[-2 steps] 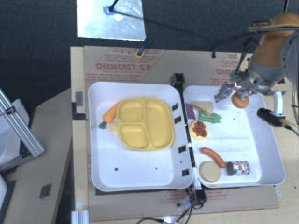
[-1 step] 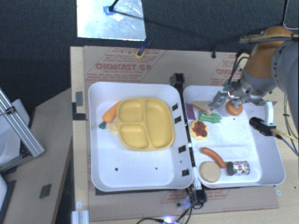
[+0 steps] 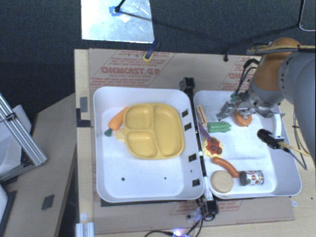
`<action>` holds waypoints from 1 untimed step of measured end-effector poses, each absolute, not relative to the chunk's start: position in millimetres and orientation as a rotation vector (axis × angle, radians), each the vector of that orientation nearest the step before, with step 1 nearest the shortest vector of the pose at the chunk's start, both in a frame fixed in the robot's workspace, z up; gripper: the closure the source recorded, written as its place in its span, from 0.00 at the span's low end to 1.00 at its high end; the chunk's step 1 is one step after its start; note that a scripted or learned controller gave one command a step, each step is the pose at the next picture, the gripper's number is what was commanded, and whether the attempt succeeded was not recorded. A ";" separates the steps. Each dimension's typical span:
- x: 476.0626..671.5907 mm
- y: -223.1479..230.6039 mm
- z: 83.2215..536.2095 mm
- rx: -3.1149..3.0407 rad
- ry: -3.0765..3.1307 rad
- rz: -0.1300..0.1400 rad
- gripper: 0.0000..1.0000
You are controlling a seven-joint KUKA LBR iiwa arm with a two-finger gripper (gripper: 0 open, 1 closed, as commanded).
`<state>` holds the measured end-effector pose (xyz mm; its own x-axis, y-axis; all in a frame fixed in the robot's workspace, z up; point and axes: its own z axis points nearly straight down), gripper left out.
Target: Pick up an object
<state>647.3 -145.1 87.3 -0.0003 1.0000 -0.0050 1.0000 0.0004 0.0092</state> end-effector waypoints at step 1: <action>648.7 -145.0 100.3 2.210 2.213 0.009 1.00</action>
